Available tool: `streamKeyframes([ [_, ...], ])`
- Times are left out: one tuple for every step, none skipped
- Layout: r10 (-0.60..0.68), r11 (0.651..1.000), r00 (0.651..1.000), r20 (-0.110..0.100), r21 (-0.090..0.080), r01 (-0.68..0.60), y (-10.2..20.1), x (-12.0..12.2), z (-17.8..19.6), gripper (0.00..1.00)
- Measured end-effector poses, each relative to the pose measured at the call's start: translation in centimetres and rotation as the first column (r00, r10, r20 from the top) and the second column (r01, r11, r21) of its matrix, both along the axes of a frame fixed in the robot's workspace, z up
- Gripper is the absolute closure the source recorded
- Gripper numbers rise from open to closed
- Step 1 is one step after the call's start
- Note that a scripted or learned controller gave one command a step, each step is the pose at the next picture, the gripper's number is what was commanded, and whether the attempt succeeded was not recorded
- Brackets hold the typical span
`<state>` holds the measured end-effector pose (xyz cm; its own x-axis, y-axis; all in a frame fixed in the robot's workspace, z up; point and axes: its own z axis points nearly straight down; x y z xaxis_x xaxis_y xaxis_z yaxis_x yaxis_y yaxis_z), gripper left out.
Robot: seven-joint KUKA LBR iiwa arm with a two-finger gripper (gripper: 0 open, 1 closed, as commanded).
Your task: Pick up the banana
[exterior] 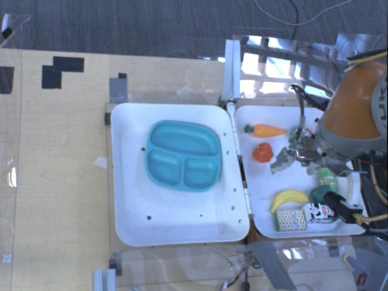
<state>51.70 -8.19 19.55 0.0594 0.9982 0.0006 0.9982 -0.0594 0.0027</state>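
One fixed camera above the bench (54, 180), slanting down on both bins; arm (357, 108) enters right.

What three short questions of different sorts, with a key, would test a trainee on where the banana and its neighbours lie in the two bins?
1. True or false: the banana lies in the same bin as the blue divided plate.
2. Which item lies nearest the banana? A. the carrot B. the patterned green box C. the red tomato-like item
3. Fill in: the pincer sits over the ____ bin as the camera sees it.

Key: 1 false, the banana is in the right bin and the plate in the left bin. 2 B. 3 right.
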Motion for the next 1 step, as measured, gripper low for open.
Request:
streamKeyframes([
  [-0.035,0.999,0.999,0.010,-0.001,0.035,-1.55,-2.54,-10.64,0.00],
])
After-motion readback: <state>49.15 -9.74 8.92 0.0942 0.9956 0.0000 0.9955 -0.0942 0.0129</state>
